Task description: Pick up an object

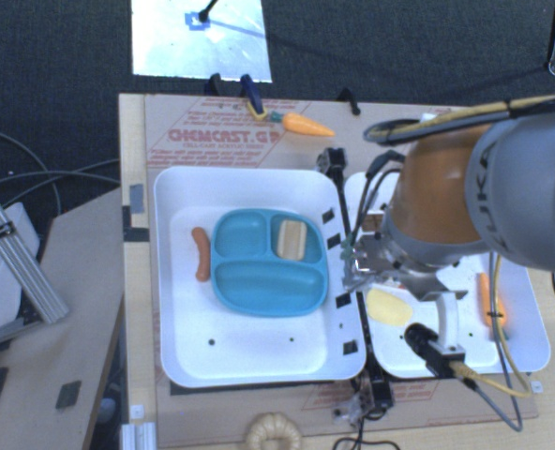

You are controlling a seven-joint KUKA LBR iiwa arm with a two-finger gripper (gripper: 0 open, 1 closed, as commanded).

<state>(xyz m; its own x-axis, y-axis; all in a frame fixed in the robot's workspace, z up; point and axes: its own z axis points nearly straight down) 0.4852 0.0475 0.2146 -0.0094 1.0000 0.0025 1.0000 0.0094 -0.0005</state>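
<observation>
The pale yellow, rounded plastic toy food piece (388,307) in the right white bin (531,345) looks light, stiff, slippery — best pinched across its narrow width; the gripper's state cannot be told.

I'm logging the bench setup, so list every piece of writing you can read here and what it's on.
"CHEMCAST G…": large red print on the brown paper-faced sheet under the two white bins; the end is cut off by a toy carrot.
Smaller red lines above and below it: too blurred to read.
Dark lettering on the grey robot arm: partly visible, not legible.
</observation>
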